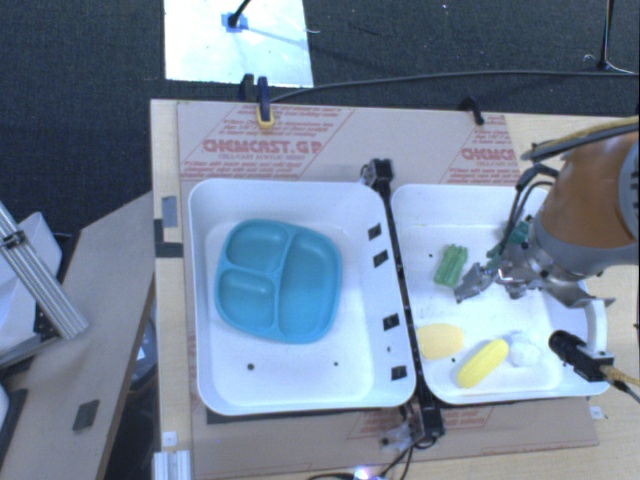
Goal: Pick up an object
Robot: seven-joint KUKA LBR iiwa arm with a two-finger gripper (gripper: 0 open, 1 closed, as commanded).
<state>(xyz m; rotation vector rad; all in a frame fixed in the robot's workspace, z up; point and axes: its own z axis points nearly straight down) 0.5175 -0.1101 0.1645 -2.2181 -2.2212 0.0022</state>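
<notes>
Right bin (440, 213) is my reference for everything.

Along its near wall, about mid-length: yellow banana-shaped piece (483, 362), lying at a slant. A small white lump (521, 349) is touching or just beside the banana's end, on the side toward my arm. A pale yellow round piece (440, 341) lies flat in the near corner by the divider with the other bin, just beside the banana but apart from it.

Mid-bin: my gripper (470, 288), reaching in from the bin's outer side and pointing toward the divider. How far open it is, I cannot tell, as the tip is a grey blur. Nothing shows clearly in its grasp. My arm's orange band (595, 203) is over the bin's outer far part.

A bit farther in, divider side of centre: green ridged piece (451, 265), lying tilted, just beside my gripper tip. Contact or not, I can't tell.

Across the divider from the right bin: left bin (300, 203), with a blue divided plate (278, 280) flat on its floor, roughly centred.

Beyond the right bin's far wall: brown sheet with red lettering (330, 133) under both bins. A blue and yellow clamp (263, 103) is on its far edge, off toward the left bin's side. Farthest: a pale square sheet (240, 28) on the dark floor.
</notes>
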